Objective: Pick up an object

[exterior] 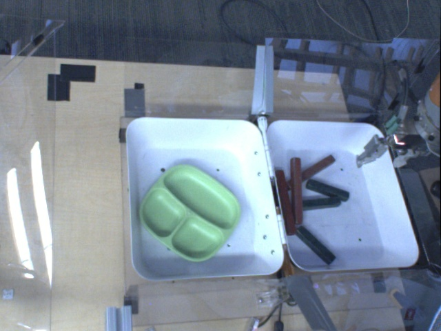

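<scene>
— While the pincer (375,150) hangs over the upper right corner of the right bin (403,219), what lies in that bin?

— A loose cluster of sticks, all to the pincer's left and lower in the view. Three reddish-brown sticks: one (295,188) running up and down, one (280,195) along the bin's left wall beside it, and one (318,166) tilted, its upper end nearest the pincer. Three dark sticks too: one (328,189) slanted across the middle, one (322,202) flatter below it, and one (315,245) near the bin's lower edge, farthest from the pincer.

— Does the pincer grip any of them?

— No stick sits between its fingers; it is well apart from the cluster, above bare white floor. Whether its fingers stand apart or together I cannot tell; it is small and blurred against the rig there.

— And the other container?

— The left bin (145,143), far to the pincer's left, holds one green divided plate (191,211) with three compartments, lying flat in the bin's lower middle. Both bins rest side by side on the pale wooden desk (83,185), their inner walls touching.
</scene>
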Motion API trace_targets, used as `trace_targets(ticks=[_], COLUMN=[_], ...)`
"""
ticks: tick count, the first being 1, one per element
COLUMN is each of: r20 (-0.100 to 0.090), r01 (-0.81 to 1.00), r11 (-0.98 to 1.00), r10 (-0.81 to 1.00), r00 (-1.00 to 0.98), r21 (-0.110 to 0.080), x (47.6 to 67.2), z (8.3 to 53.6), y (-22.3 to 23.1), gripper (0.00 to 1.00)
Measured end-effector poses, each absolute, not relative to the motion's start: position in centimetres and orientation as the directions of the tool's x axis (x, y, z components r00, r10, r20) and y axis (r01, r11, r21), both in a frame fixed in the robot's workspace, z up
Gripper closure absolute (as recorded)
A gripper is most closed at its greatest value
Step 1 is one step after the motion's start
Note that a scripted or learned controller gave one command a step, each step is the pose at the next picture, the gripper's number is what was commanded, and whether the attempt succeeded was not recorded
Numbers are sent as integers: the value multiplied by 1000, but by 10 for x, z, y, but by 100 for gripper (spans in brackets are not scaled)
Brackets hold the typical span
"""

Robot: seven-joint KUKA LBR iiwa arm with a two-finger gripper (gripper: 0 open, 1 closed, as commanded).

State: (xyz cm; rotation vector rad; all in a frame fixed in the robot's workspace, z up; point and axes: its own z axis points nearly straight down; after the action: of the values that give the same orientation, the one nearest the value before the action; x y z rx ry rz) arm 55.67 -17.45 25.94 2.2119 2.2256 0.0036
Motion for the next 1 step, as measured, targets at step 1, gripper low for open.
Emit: trace_targets(ticks=[1], r20=[-6], r01=[998], r11=[54], r10=[999], r00=[-54], r21=[25], x=[609], z=[105], y=[-148], gripper=[0])
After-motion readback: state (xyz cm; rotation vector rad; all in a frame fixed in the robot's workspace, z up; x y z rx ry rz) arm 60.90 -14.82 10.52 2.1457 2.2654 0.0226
